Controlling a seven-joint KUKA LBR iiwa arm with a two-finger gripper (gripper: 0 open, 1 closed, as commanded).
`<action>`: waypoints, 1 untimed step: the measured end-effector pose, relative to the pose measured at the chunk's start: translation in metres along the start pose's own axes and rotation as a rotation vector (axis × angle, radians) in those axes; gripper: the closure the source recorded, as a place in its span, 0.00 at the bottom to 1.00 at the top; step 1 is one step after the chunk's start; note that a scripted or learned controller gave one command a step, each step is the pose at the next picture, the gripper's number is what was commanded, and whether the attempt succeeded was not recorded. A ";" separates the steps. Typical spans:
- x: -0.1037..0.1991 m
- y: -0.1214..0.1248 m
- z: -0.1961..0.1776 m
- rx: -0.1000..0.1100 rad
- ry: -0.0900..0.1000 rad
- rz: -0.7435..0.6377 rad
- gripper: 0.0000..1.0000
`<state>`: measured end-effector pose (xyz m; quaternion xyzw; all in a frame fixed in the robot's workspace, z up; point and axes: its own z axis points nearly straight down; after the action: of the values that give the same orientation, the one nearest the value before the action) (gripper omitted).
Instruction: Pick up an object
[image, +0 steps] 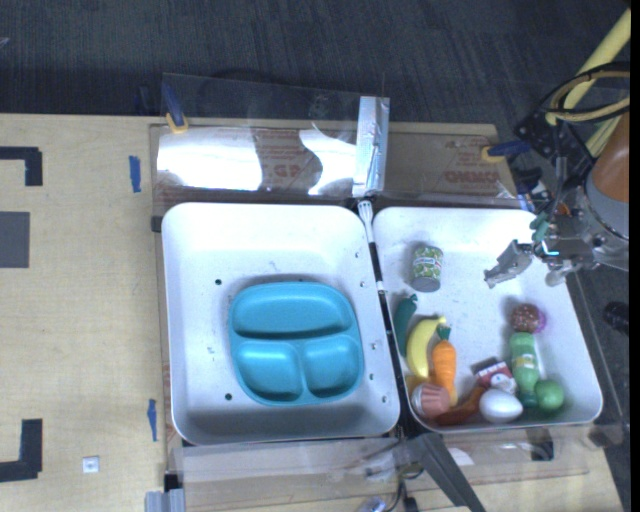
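A: Gripper (510, 262) state?
B: Seen over the right bin (585, 345), upper right part, above bare floor. Whether it is apart or together cannot be told. Nothing is seen held.
A: Objects?
B: Small can (427, 267) lies left of the gripper, well apart. Banana (420, 343) and carrot (443, 366) are touching, lower left. White egg (501, 405) is near the front wall. A blue tray (295, 340) is seated in the left bin (190, 300).
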<state>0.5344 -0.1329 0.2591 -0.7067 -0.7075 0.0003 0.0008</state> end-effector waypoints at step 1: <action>0.017 0.004 -0.164 -0.008 -0.002 0.083 0.00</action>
<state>0.5382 -0.1160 0.4231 -0.7356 -0.6774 -0.0016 -0.0026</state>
